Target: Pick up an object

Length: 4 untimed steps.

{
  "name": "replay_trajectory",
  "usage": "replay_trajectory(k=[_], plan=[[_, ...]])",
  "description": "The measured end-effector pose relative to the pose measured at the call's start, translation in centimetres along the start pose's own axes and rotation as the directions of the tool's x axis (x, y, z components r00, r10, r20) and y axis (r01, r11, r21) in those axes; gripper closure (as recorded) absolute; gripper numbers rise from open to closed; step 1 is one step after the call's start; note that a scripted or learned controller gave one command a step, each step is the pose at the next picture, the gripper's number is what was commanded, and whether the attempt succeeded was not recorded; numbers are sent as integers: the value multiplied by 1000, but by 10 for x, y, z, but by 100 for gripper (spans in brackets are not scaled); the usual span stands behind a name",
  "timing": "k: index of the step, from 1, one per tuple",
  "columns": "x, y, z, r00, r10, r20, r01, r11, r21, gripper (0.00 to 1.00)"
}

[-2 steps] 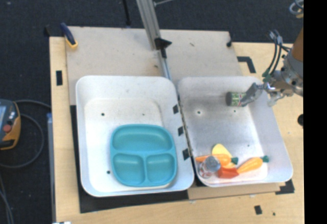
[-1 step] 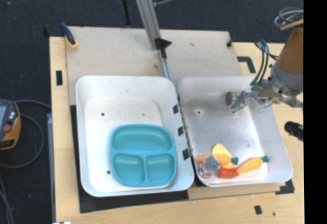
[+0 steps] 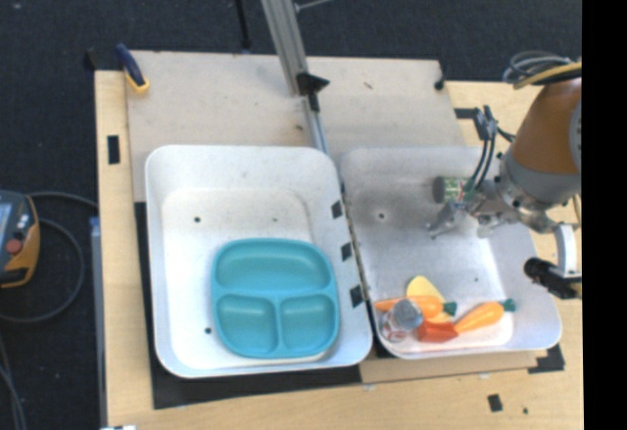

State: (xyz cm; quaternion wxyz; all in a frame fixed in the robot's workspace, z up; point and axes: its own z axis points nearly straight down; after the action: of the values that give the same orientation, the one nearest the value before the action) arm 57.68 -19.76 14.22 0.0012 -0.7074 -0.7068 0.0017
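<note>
Reaching in over the right-hand shallow white plastic bin (image 3: 392, 183), the grey robot arm with its orange band (image 3: 549, 139) holds its two-finger gripper (image 3: 443, 220) low above the bin floor, toward the far half of that bin. Whether the pincer is released or clenched cannot be told, as the tip is small and blurred. Nothing is seen between it. Along the near edge of the same bin lies a cluster of small toys: a yellow rounded piece (image 3: 424, 291), an orange carrot-shaped toy with a green tip (image 3: 480, 316), and a greyish round object with red on it (image 3: 403, 318), touching one another. Left of this bin, the second white bin (image 3: 196, 173) holds a turquoise three-compartment plastic tray (image 3: 275, 297).
</note>
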Motion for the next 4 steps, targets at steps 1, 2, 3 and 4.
replay_trajectory(k=[1, 2, 3, 4], plan=[[-1, 2, -15, 1000, 0, 2, 0, 1000, -8, 100], [1, 7, -79, 1000, -4, 2, 4, 1000, -12, 100], [-1, 7, -61, 1000, -1, 2, 1, 1000, -4, 100], [53, -5, -59, 1000, -6, -1, 6, 1000, -5, 100]])
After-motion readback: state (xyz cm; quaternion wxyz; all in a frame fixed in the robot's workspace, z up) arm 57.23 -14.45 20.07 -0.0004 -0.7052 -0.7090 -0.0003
